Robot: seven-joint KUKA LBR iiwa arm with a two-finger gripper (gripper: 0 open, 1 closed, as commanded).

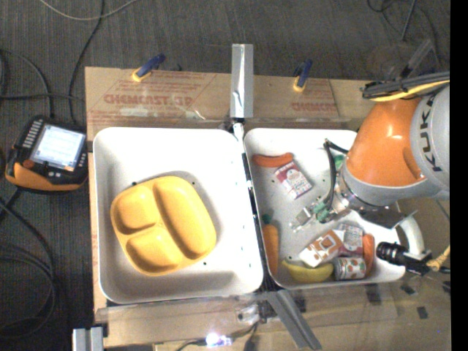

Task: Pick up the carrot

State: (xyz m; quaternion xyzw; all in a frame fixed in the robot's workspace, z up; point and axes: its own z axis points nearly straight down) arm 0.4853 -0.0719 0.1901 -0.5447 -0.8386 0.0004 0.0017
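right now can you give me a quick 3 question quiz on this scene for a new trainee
1. True or false: the carrot lies in the left bin, on the yellow divided plate.
2. Multiple choice: what lies nearest the banana? A) the handheld control pendant B) the small red-labelled can C) the blue clamp
3. Fill in: the carrot lies against the ____ wall of the right bin.

Key
1. False; it lies in the right bin.
2. B
3. Left, next to the divider between the bins.
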